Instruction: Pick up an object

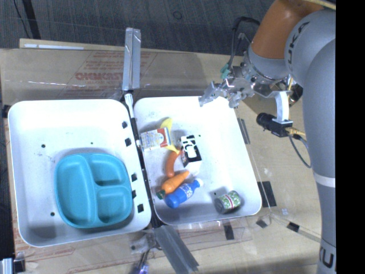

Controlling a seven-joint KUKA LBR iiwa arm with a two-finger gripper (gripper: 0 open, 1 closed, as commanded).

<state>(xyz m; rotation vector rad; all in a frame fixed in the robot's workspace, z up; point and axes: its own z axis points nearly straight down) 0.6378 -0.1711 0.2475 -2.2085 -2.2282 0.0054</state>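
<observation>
We see a blue divided tray (pixel 91 190) sitting in the left white bin (pixel 34 119), brown cardboard (pixel 171 67) under both bins, and dark carpet (pixel 171 10) beyond the bench.

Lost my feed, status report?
Gripper above right bin's far rim, holding nothing. Carrot, blue bottle, can untouched. Nothing blocking.

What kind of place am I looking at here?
Probably a robotics lab test bench: a grey arm reaches over two white bins, one holding toy food like a carrot, the other a blue divided tray.
</observation>
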